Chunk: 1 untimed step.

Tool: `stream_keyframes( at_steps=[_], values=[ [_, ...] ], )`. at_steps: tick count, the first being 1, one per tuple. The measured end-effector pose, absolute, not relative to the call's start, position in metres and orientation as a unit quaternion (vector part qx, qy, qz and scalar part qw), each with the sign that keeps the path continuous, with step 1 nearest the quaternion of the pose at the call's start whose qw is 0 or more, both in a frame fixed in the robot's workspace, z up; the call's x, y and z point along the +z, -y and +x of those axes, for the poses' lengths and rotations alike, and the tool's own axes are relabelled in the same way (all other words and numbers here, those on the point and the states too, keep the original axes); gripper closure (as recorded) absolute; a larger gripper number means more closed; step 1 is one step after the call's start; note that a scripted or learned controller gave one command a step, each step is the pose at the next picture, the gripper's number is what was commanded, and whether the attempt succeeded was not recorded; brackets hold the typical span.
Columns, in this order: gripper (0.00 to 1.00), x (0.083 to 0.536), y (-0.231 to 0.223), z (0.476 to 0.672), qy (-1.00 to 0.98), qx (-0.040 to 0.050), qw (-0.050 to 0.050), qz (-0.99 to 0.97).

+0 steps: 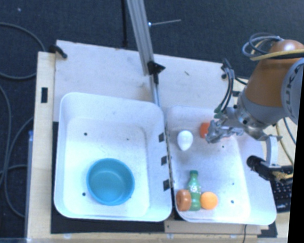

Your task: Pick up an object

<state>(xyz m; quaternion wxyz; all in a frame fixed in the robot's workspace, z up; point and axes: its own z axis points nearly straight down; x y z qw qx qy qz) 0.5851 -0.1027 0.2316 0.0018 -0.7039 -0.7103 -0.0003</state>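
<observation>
The gripper point(213, 134) hovers at the far side of the right bin point(243, 170), right beside a small orange ball point(204, 130). Whether it's clenched, I cannot tell. That ball looks light, smooth, likely to roll, so pinch across its middle.

A pale wooden desk point(103, 68) carries two shallow white plastic bins side by side, the left bin point(73, 110) and the right bin point(243, 170), their inner walls meeting near the middle of the view. A slanted grey aluminium rail point(139, 23) runs down from the top edge to a black clamp point(155, 69) at the desk's far side, just above the seam between the bins. Thin black cables point(5, 93) loop across the dark carpeted floor point(56, 2) to the left of the desk.
</observation>
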Motion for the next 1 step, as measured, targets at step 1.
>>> stream_keyframes(
  at_steps=[1],
  values=[
    [1.0, 0.2256, 0.0483, 0.5896, 0.71, 0.0002, 0.002, -0.704]
  ],
)
